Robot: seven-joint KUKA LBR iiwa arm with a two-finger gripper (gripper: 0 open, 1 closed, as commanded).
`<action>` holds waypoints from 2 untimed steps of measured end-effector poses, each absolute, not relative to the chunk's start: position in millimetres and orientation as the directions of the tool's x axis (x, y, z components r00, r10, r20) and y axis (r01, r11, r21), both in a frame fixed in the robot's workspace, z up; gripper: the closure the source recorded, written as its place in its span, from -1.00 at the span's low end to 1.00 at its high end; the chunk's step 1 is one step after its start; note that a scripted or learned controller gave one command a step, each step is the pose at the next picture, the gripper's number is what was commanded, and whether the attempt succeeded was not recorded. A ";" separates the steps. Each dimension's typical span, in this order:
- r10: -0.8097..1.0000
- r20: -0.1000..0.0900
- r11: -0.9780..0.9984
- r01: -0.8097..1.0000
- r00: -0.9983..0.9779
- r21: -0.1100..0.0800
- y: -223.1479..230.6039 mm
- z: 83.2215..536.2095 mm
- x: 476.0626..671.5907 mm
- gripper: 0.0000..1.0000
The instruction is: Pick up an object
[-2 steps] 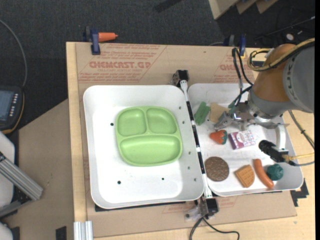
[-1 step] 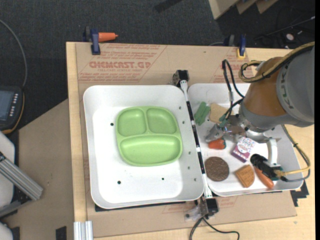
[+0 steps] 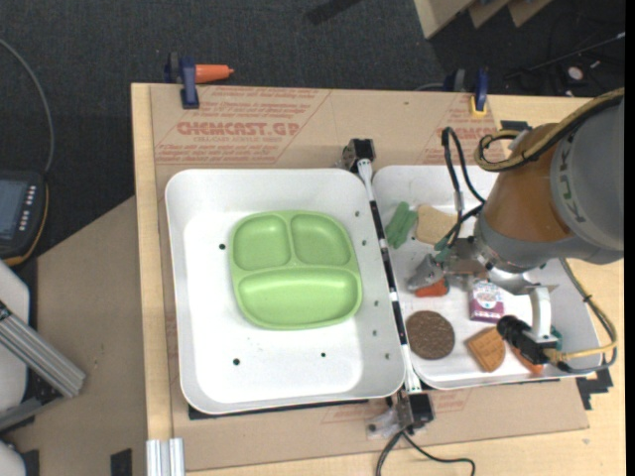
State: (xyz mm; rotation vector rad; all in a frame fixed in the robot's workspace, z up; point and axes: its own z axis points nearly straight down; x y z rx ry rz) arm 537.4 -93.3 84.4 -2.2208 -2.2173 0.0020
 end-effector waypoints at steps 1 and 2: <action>1.000 0.001 -0.002 1.000 0.002 0.001 -93.3 94.6 538.6 1.00; 1.000 0.001 0.009 1.000 -0.009 0.014 -27.0 191.2 597.1 1.00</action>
